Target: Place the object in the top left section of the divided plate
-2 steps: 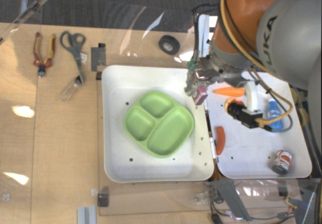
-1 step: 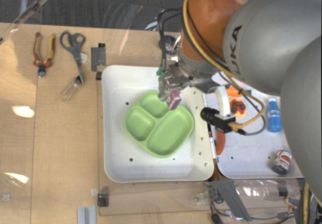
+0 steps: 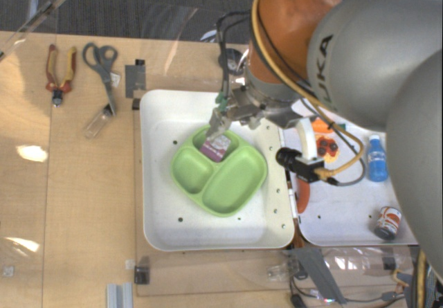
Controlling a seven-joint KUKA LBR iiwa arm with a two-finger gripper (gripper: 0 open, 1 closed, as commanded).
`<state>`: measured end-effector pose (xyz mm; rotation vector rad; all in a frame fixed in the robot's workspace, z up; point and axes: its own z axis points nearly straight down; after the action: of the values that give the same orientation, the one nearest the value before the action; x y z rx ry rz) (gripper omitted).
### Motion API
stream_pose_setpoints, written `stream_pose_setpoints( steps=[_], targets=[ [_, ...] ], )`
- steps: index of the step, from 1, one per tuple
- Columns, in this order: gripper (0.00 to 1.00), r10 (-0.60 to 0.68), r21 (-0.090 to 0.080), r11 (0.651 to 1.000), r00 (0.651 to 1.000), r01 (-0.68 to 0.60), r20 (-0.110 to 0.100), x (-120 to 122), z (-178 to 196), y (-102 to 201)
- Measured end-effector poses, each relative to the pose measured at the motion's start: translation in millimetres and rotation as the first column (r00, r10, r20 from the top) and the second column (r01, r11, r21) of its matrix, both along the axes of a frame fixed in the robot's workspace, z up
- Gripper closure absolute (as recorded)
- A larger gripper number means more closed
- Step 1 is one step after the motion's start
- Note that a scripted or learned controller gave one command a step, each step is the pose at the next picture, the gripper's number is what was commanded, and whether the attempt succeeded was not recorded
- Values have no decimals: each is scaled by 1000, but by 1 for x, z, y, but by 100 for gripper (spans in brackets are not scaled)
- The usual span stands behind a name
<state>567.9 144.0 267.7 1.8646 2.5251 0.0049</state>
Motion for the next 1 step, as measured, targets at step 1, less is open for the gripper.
stream_pose_setpoints(
  steps=[1],
  targets=[
    [100, 8, 1, 1000, 1000, -8, 4, 1, 11, 1]
  ],
)
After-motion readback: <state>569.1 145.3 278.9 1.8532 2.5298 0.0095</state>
